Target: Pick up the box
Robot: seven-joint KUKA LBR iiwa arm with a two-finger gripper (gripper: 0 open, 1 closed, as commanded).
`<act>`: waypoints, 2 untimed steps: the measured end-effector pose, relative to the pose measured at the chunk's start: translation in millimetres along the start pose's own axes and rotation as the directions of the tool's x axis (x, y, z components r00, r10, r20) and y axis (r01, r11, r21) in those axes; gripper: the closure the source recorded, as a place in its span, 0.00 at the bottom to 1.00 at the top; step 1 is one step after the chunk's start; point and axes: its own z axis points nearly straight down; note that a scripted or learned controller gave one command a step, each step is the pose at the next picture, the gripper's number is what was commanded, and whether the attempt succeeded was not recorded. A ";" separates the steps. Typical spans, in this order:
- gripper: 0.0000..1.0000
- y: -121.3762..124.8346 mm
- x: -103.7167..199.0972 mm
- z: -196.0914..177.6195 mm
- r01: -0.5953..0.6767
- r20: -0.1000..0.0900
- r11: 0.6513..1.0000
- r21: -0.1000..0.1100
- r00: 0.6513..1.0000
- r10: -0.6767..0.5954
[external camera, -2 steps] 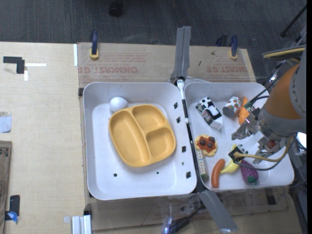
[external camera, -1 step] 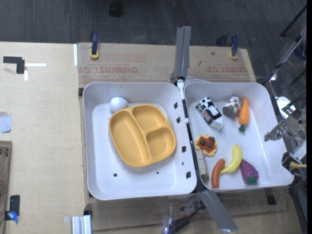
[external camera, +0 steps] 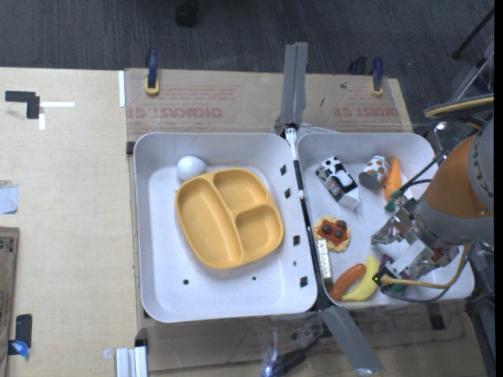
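Nearest, along the near edge of the right bin (external camera: 452, 293), a yellow banana (external camera: 363, 287) is seen lying just right of an orange carrot-like piece (external camera: 346, 278), the two touching or nearly so. Just beside them, to the right, the gripper (external camera: 394, 272) is found low over the bin's near right part, with cables and grey hardware crowded round it; whether its claw is spread or pressed together cannot be told, and nothing is seen held in it. The arm (external camera: 464, 191), grey with an orange band, is seen entering from the right above that spot. A little farther in, a small round pastry with dark berries (external camera: 333, 233) is placed near the bin's left wall. Farther still, the box (external camera: 338, 181), white with black patches, is seen lying tilted in the far left part of the right bin, well apart from the gripper. Just right of it, a small grey cup-like item (external camera: 374, 171) and an orange carrot (external camera: 393, 178) are set side by side.

In the left bin (external camera: 153, 234), a yellow divided plate (external camera: 228, 217) is laid in the middle, and a white ball (external camera: 190, 166) is rested at its far left edge.
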 end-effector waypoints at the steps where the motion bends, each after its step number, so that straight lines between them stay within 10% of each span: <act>1: 0.00 0.1 -0.1 -0.1 0.000 0.000 1.000 0.000 1.000 0.000; 2: 0.00 8.4 10.1 -0.6 0.135 0.000 0.991 -0.002 0.991 -0.135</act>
